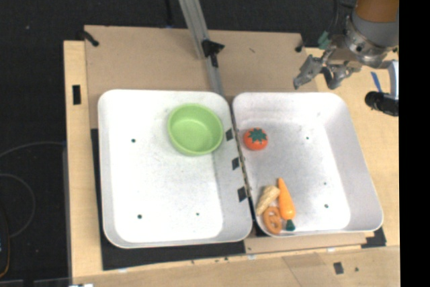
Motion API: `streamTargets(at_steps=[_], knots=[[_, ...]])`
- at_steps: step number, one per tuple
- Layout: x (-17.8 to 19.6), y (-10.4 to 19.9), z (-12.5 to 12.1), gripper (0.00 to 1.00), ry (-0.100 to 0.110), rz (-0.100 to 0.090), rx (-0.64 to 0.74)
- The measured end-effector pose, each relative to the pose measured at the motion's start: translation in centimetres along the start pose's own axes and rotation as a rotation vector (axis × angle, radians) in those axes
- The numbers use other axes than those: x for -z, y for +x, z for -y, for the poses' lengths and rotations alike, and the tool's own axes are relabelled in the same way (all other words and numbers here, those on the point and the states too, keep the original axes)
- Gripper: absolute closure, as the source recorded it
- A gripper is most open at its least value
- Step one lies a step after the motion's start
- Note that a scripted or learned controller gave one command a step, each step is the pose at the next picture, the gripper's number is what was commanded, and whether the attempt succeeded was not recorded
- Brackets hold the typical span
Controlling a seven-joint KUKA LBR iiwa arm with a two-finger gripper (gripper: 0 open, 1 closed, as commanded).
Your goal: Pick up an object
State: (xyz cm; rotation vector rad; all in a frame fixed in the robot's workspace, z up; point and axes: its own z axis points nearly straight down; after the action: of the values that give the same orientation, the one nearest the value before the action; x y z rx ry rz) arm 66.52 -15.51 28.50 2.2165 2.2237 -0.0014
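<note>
Claw (321, 75) spread wide, holding nothing, hovering past the right bin (336, 119) far rim. Tomato (255, 138) sits near the divider, carrot (285, 197) cornered — a blind descent could clip the rim.

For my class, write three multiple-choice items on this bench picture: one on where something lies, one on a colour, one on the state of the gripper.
1. Where does the green bowl lie?
A. in the left bin
B. in the right bin
C. on the bare bench

2. What colour is the carrot?
A. blue
B. orange
C. white

3. What is the gripper doing?
A. pressing on the tomato
B. lifting the bowl
C. hanging with open fingers, holding nothing

Answers: 1 A, the bowl sits by the left bin's far right corner. 2 B, its body is orange. 3 C, it hangs over the right bin's far rim with nothing between its fingers.
</note>
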Motion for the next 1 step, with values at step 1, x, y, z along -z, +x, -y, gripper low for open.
streamTargets(at_steps=[1], knots=[[0.01,-0.04,0.01,0.0,0.0,0.001,0.0]])
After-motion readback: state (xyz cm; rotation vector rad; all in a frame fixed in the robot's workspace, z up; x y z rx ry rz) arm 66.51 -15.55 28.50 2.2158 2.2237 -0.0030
